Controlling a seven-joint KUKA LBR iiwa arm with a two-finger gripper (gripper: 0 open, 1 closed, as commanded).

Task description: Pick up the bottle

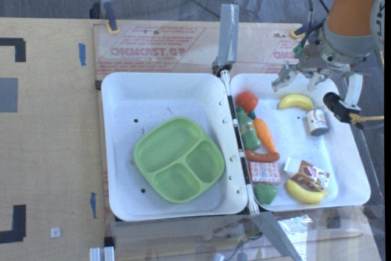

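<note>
Currently | gripper (303,73) hovering upper right, fingers spread apart, gripping nothing | bottle (248,129) lying at right bin's (351,159) left wall, beside carrot (265,135) | pick not begun, descent and grasp remaining

The arm (354,3) has an orange band above a grey wrist, yellow and black cables looped above, metallic gripper (303,79) parts below.
</note>
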